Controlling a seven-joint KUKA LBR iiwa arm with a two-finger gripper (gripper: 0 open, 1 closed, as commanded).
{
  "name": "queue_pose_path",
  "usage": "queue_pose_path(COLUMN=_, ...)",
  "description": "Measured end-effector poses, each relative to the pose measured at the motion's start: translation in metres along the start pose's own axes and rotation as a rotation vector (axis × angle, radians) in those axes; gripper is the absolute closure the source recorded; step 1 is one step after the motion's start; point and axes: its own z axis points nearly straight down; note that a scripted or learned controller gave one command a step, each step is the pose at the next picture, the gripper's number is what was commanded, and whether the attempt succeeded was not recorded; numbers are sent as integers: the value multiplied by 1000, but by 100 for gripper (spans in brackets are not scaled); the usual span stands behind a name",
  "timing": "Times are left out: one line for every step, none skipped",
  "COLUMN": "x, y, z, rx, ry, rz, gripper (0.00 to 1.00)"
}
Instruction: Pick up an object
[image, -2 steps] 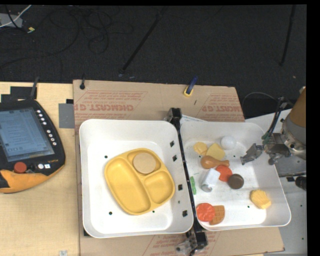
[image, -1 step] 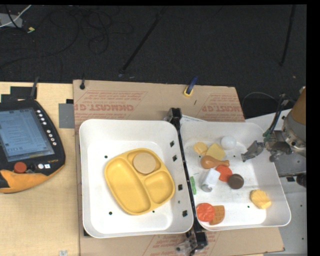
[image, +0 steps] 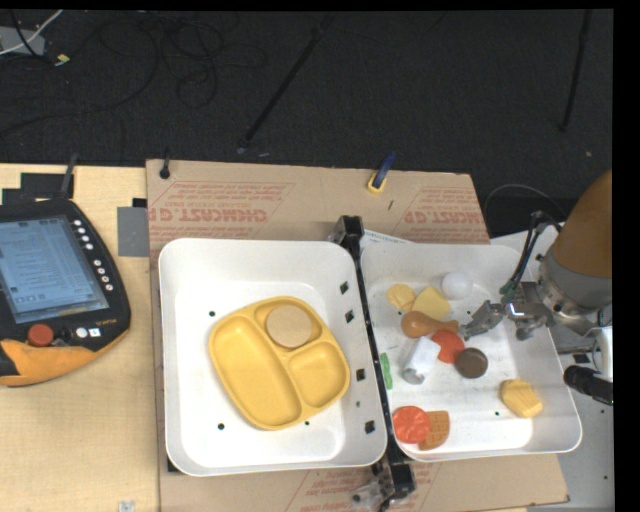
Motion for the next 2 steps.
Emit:
queue_pose_path(x=3, y=0, z=53, rx=-1, ry=-1, rz=-2, gripper=0)
queue_pose_path(x=1, y=0, z=40, rx=-3, ry=-1, rz=0, gripper=100)
